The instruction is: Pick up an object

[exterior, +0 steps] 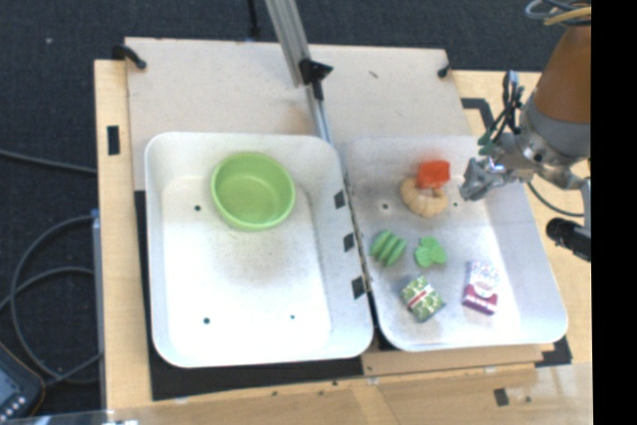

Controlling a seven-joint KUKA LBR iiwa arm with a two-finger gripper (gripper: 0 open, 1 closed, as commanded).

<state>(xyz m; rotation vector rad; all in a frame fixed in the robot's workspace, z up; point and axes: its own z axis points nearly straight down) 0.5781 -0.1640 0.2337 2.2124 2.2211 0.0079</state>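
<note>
Closest to the camera, down at the front of the right bin [528, 244], sit two little packages: a green wrapped block [422, 298] at about 6 o'clock in that bin and a purple-and-white carton [482, 288] just to its 3 o'clock side. Up from those are a ribbed green piece [388, 248] and a small green leafy-looking toy [431, 253], near each other but not touching. At 12 o'clock from them is a tan lumpy thing [426, 199] with an orange-red block [434, 173] touching its top edge. The left bin [179, 314] has just a green bowl [253, 190] up around its 11 o'clock corner. The claw [478, 178] hangs over the right bin at roughly 2 o'clock, just to the 3 o'clock side of that tan-and-orange pair. Honestly can't tell how far it's spread from this angle, and I see nothing in it. So I'd call this the approach stage, nothing picked yet. Nearest candidate is the tan lump or the orange block, so the next move probably needs a short slide toward 9 o'clock, then a drop straight down, and since those two are touching it could easily nudge one while going for the other.
</note>
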